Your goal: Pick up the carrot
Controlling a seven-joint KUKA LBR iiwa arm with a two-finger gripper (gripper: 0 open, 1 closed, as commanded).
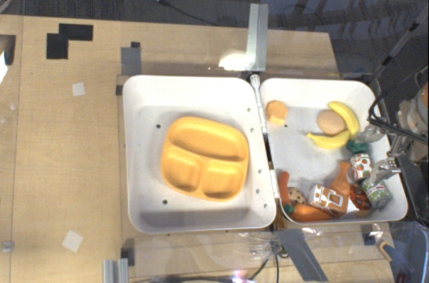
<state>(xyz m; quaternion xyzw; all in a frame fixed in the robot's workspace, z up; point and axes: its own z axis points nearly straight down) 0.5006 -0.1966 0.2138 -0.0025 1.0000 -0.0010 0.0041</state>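
Note:
The carrot (309,212) is an orange root lying along the front wall of the right bin (301,92), partly under a small printed carton (329,198). My gripper (379,153) comes in over the bin's right rim, up and to the right of the carrot and well apart from it. Its two metal fingers stand apart, so it is open, with nothing held between them. A small red-and-white can (360,166) lies just left of the fingers.
The right bin also holds a banana (340,127), a tan round item (329,121), an orange chunk (277,110), a reddish sausage-like piece (284,182), a green can (377,193) and another orange piece (344,180). A yellow divided plate (203,157) sits in the left bin (141,141).

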